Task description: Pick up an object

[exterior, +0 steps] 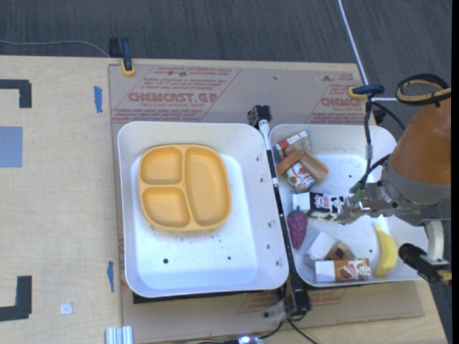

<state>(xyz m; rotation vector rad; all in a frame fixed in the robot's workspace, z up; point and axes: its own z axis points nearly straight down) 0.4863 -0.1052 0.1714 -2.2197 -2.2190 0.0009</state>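
Note:
The right bin (373, 143) holds several small objects. At its back left lie a red and white carton (292, 144) and a brown hot-dog bun (301, 168). A black and white box (320, 203) sits mid-bin, with purple grapes (297, 226) at the left wall. Along the front are a white wedge (320, 244), an orange and white carton (344, 269) and a yellow banana (386, 251). My gripper (349, 210) hangs low over the middle of this bin, just right of the black and white box. The orange and grey arm (424, 160) hides the bin's right part.
The left bin (244, 256) carries a yellow divided plate (184, 186). A black clamp (259, 113) sits between the bins at the back. Cables loop over the arm at the right, and blue clips (366, 90) stand on the cardboard sheet behind the bins.

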